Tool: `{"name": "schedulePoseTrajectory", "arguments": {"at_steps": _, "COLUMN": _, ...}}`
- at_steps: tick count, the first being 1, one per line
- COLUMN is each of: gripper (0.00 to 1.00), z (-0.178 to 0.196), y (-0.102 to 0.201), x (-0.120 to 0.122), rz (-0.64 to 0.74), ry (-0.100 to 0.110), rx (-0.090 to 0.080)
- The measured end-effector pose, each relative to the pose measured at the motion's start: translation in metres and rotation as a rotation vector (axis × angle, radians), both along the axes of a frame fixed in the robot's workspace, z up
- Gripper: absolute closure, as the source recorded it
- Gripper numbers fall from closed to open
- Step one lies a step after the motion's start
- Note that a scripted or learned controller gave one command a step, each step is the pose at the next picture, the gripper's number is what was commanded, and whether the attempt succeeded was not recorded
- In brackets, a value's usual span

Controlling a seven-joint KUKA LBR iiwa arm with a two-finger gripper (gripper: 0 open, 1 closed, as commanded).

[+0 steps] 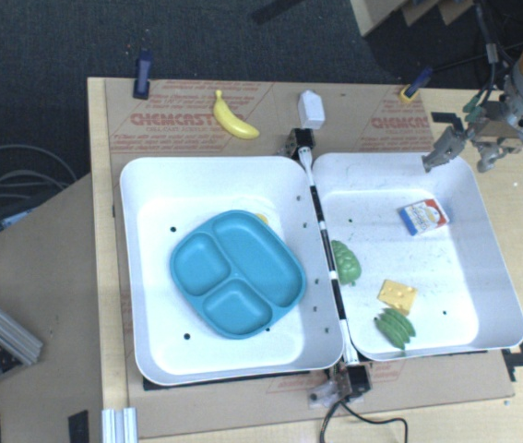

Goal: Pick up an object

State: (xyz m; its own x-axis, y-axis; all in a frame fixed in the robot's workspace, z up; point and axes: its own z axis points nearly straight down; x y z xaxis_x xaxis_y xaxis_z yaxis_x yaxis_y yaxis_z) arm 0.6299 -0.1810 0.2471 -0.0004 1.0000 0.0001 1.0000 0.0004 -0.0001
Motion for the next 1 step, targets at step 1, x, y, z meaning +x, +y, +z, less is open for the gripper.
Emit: {"name": "schedulePoseTrajectory", "arguments": {"at_steps": 1, "gripper": 0.0, "z": -0.0124, "y": -0.0213, "x": -0.0292, "rz": -0.001, "ry": 0.001, "rx": 0.0}}
